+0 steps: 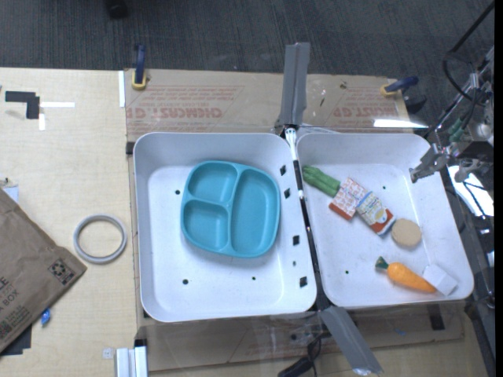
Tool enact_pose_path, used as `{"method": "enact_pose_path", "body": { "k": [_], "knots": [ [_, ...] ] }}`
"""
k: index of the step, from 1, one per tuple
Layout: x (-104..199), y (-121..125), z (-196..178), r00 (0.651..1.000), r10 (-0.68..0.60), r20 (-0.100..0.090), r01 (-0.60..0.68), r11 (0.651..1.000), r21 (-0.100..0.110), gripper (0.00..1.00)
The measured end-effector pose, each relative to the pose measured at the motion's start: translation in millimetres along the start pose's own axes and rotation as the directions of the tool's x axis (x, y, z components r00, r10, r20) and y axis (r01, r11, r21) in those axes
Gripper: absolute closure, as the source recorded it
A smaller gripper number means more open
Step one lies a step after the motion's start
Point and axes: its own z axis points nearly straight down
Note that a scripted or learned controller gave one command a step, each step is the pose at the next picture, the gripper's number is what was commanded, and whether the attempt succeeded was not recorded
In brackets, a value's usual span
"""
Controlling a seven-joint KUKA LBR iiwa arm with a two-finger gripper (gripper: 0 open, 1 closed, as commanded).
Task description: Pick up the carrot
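Carrot (410, 276) lying low in the right bin (354, 293), near its front right corner, leafy end toward the left.

One small white block (440, 279) touches the carrot's tip on the right; one round tan disc (406, 233) sits just above it, apart. Further up-left lie two small printed packets (346, 198) (373, 211) side by side and one green vegetable (321, 180) near the divider. The left bin (157, 289) holds one blue three-compartment plate (232, 208). One roll of tape (100, 237) rests on the bench outside the bins. The gripper (428, 166) hangs at the right bin's upper right edge, well apart from the carrot; whether it is open or closed cannot be told.
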Motion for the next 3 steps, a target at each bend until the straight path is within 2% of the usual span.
{"method": "enact_pose_path", "body": {
  "k": [1, 2, 3],
  "knots": [
    [-28, -49, 146, 0.987, 0.161, -0.002, -0.161, 0.987, 0.000, 0.00],
    [-30, -71, 189, 0.999, -0.045, -0.008, 0.045, 0.999, -0.003, 0.00],
    [0, -72, 190, 0.904, -0.427, 0.000, 0.427, 0.904, -0.004, 0.00]
  ]
}}
